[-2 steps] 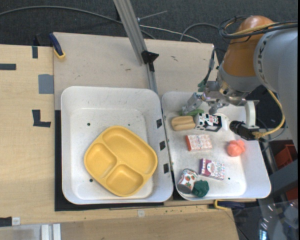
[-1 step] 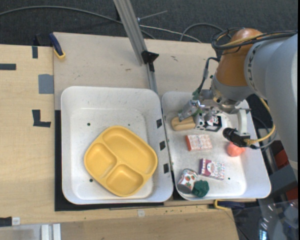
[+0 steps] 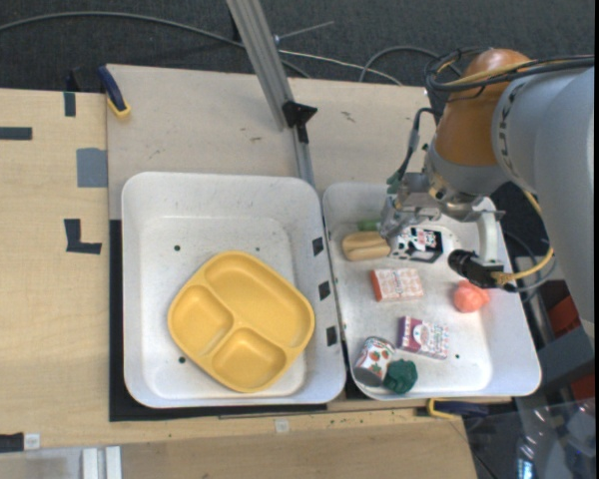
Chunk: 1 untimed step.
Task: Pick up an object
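Reaching in from the right, the grey arm (image 3: pixel 539 118) w/ its orange band hangs over the far part of the right bin (image 3: pixel 509 362). The claw (image 3: pixel 397 230) sits low there, just right of a tan bread roll (image 3: pixel 365 245) and just beside a black-and-white carton (image 3: pixel 420 242); can't tell if it's open or closed, and nothing visibly held.

Right bin contents: roll at far left, black-and-white carton next to it, reddish snack pack (image 3: pixel 396 284) nearer, mid-bin. Pink ball (image 3: pixel 468 296) to the right, near a black fitting on the arm's cabling. Purple-and-white packet (image 3: pixel 423 337) nearer again. At the near left corner, a round red-and-white item (image 3: pixel 373 358) touching a dark green lump (image 3: pixel 401 374).

Left bin (image 3: pixel 145 267) holds a yellow divided tray (image 3: pixel 242 319) w/ three compartments, lying tilted diagonally, toward the near right of that bin.

A metal pole (image 3: pixel 265 53) slants across the bench (image 3: pixel 200 118) at the far side, ending just beside the gap between bins. A blue-and-yellow clamp (image 3: pixel 114 92) sits at the bench's far left corner.
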Available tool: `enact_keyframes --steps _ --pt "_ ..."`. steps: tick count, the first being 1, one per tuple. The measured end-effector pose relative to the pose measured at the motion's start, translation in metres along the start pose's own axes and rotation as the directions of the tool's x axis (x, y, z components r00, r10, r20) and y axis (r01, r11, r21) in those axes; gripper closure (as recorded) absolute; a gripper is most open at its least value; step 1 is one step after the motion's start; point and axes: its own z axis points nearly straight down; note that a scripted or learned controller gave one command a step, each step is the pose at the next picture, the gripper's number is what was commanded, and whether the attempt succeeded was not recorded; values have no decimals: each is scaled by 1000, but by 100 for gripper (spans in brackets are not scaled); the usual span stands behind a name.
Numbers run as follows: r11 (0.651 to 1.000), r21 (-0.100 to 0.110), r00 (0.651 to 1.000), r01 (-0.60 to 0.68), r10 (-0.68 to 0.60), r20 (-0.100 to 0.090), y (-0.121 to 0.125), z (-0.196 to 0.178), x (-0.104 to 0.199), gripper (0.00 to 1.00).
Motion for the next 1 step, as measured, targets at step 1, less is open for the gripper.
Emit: enact_keyframes --steps 1 --pt "1000 -8 1000 -1 1 0 -5 -58 8 100"
